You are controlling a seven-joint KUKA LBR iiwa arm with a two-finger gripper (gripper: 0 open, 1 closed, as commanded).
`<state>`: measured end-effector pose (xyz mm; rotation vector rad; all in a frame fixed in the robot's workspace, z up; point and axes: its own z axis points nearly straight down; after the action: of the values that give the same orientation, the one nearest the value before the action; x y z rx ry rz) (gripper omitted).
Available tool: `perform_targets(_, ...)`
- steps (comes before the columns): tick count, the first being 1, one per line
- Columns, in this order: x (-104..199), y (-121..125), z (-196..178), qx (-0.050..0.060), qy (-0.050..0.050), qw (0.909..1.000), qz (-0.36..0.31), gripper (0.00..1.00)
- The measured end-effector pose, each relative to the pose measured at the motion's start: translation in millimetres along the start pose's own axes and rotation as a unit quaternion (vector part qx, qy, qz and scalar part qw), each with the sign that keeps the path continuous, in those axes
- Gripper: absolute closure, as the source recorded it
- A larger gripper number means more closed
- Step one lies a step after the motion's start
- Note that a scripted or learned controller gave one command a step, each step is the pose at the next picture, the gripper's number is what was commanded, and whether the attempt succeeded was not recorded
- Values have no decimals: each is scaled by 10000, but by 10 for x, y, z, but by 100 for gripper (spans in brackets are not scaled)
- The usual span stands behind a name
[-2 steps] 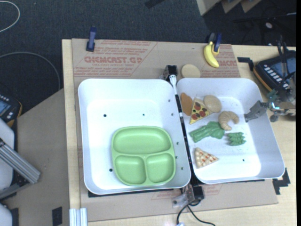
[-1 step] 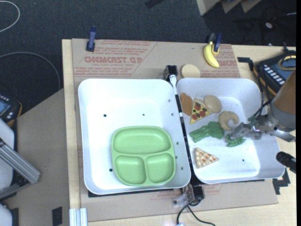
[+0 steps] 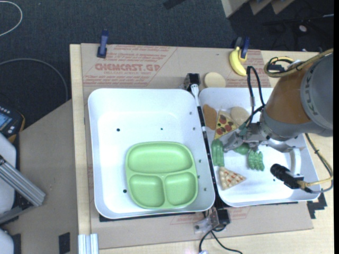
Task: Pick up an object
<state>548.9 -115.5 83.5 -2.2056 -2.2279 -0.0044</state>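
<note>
Presently no pick is confirmed: the gripper (image 3: 241, 141) is down among toy foods, the green piece (image 3: 256, 159) just beside it; grip state indeterminable.

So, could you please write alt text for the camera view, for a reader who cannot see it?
A grey and orange arm reaches from the right, its gripper low over toy food in the right bin: pizza slices, green pieces. The left bin holds a green tray; a banana lies on the bench behind.
</note>
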Motion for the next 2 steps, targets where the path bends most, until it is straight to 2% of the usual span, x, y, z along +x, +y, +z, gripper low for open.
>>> perform_targets(1,256,-732,-5,22,-20,10000,60,0)
perform_targets(2,242,-517,-7,-26,-40,10000,47,0)
